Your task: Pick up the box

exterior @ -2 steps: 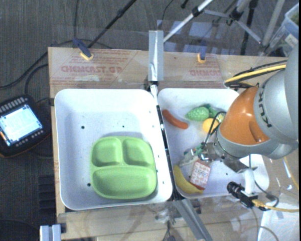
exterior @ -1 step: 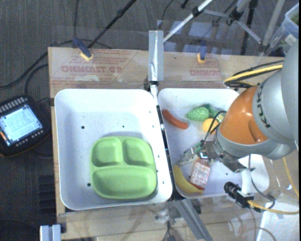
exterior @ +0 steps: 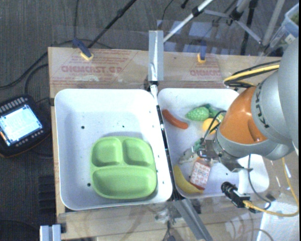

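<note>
The box [exterior: 199, 173], small and red-and-white, is in the right bin [exterior: 251, 177] near its front wall, with its lower end over a banana [exterior: 182, 183]. My gripper [exterior: 202, 153] reaches in from the right and sits right at the box's upper end. The grey and orange wrist [exterior: 241, 122] hides much of it, so I cannot make out any contact with the box.
The right bin also holds an orange-red sausage-like piece [exterior: 175, 119], a green leafy item [exterior: 198, 113] and a yellow item [exterior: 209, 125] at the back. A green divided plate [exterior: 123, 167] lies in the left bin [exterior: 75, 134]. A pendant [exterior: 17, 124] lies off the bench at left.
</note>
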Robot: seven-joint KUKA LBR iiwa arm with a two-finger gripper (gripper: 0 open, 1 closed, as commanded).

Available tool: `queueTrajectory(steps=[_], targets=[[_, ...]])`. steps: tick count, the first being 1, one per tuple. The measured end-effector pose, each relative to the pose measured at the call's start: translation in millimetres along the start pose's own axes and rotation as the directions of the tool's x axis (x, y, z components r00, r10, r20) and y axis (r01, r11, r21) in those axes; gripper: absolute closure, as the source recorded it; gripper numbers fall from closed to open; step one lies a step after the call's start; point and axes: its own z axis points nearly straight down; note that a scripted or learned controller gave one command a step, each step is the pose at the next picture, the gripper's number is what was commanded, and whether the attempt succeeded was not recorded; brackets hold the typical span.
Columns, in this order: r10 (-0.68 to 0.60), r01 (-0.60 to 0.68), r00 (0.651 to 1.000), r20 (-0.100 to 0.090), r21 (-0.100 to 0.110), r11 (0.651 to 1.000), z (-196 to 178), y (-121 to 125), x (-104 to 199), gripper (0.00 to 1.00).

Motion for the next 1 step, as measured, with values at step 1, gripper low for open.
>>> queueTrajectory(steps=[1], targets=[[0.037,-0.037,0.999,-0.002,0.001,0.999,0.0,0.2,-2.1,0.0]])
